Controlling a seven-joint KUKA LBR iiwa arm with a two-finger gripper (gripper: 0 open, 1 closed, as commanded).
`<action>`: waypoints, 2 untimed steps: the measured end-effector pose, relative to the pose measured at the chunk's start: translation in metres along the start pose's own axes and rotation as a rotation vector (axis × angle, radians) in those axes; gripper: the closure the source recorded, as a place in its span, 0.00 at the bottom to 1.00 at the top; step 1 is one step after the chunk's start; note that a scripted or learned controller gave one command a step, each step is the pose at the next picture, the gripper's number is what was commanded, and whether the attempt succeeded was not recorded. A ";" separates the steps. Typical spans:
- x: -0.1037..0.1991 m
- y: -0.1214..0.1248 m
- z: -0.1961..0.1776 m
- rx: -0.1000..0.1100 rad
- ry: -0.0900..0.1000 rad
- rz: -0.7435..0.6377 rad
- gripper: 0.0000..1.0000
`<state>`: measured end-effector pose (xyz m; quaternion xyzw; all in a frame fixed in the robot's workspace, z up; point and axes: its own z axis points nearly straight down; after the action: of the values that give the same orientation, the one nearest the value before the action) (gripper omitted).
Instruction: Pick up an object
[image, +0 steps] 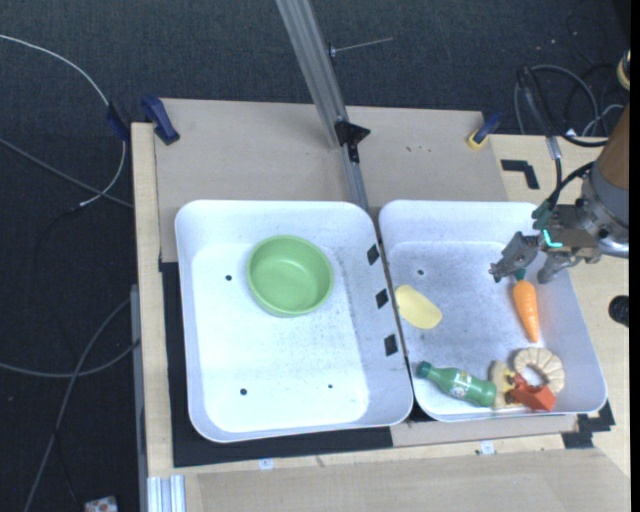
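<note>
My gripper (524, 266) hangs over the right side of the right bin (455, 225), its fingers spread open with nothing between them. Just below it lies an orange carrot (527, 310), pointing toward the bin's front. A yellow lemon-like piece (417, 307) rests near the bin's left wall. A green bottle (458, 385) lies on its side at the front. Beside it sits a tan ring-shaped toy (538, 368) with a red piece (530, 397) next to it.
The left bin (210, 310) holds a green bowl (290, 275) toward its back. A metal pole (318, 75) slants up from the divider between the bins. Blue and yellow clamps sit at the bench's back corners.
</note>
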<state>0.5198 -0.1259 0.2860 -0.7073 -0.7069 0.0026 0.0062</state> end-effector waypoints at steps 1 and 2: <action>0.000 0.000 -0.002 -0.004 0.000 0.000 0.00; -0.002 0.005 0.061 0.005 0.001 0.001 0.00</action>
<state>0.5237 -0.1278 0.2249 -0.7075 -0.7067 0.0040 0.0081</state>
